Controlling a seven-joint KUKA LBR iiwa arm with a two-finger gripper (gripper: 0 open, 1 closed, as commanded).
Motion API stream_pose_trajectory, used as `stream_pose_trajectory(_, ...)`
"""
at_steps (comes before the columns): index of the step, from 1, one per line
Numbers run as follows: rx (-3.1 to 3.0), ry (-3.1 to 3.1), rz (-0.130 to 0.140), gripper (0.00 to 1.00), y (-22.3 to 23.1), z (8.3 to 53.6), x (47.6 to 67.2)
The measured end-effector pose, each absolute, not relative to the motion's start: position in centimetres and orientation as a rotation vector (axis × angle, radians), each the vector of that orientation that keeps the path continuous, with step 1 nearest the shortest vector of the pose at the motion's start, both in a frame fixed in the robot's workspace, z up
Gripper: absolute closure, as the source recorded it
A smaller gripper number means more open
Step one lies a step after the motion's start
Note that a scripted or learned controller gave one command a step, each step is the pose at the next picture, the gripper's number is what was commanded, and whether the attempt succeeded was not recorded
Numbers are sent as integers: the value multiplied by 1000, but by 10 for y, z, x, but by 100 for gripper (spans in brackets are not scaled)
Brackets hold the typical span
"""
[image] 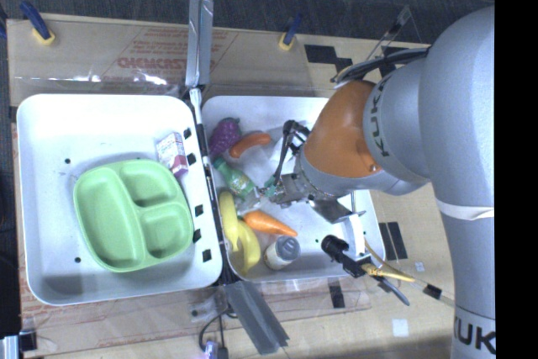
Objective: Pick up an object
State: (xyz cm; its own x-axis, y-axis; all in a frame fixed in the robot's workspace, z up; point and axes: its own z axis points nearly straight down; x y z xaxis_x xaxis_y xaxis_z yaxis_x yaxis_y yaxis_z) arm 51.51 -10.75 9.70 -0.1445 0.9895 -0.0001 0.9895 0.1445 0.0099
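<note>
The right bin (336,109) holds a purple bunch of grapes (225,135), an orange sausage-shaped toy (250,143), a green bottle (233,178), a yellow banana (235,231), an orange carrot (269,223) and a small pale bottle with a grey cap (282,251). My gripper (277,191) hangs low over the middle of this bin, under the orange wrist band. It is just right of the green bottle and just above the carrot. The wrist hides much of the gripper.
The left bin (50,130) carries a green divided plate (133,214) and a small pink and white box (173,150) by its right wall. A black divider (202,181) runs between the bins. The grey arm (454,130) covers the right bin's right side.
</note>
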Motion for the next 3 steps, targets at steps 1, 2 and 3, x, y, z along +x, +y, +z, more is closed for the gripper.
stream_pose_trajectory(1,2040,2379,15,100,-106,107,516)
stream_pose_trajectory(2,2040,2379,15,0,-106,107,516)
stream_pose_trajectory(3,2182,2263,-4,0,-124,91,553)
